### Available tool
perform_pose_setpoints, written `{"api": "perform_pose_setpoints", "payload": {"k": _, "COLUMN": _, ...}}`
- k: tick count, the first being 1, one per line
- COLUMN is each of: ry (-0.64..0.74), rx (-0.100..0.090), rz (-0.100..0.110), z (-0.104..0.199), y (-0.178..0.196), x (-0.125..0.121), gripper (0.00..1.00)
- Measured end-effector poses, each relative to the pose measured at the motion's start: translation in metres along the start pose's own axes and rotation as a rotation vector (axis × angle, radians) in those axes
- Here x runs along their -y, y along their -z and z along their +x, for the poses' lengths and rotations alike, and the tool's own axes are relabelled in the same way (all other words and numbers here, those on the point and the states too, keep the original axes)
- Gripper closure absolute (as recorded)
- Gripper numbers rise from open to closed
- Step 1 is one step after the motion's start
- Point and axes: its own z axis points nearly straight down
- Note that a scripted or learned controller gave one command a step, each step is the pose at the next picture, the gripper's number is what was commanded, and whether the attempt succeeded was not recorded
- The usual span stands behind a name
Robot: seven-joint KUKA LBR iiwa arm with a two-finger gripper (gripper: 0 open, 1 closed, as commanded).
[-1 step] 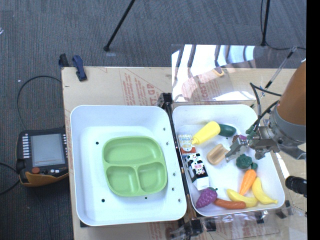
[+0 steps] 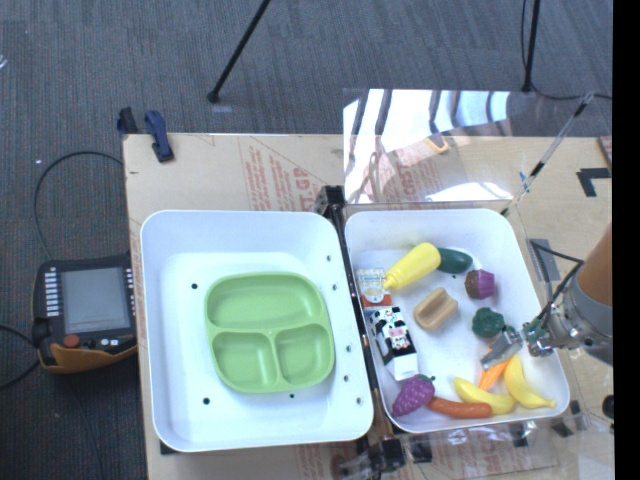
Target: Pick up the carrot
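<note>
The carrot (image 2: 461,407) lies at the near edge of the right bin (image 2: 497,224), between purple grapes (image 2: 413,395) and a banana (image 2: 527,385). The gripper (image 2: 512,344) hangs just above them; how open it is, I cannot tell. The milk carton's (image 2: 394,341) writing is too small to read.

We saw the arm (image 2: 608,290) enter as two stacked colour zones: an orange band above, a grey wrist section directly beneath it. Ahead of the wrist we noted a compact metallic block with small dark details, too blurred for us to resolve screws or markings. From that block the gripper (image 2: 503,348) projected as slim grey metal fingers with a pale, reflective finish. Thin dark lines, apparently cables, ran upward from just behind the block.
</note>
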Motion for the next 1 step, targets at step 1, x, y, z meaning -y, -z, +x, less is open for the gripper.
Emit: {"api": "perform_pose_setpoints", "payload": {"k": 1, "ry": -0.073, "rx": 0.001, "rz": -0.011, "z": 0.0029, "y": -0.0577, "x": -0.0061, "gripper": 0.00}}
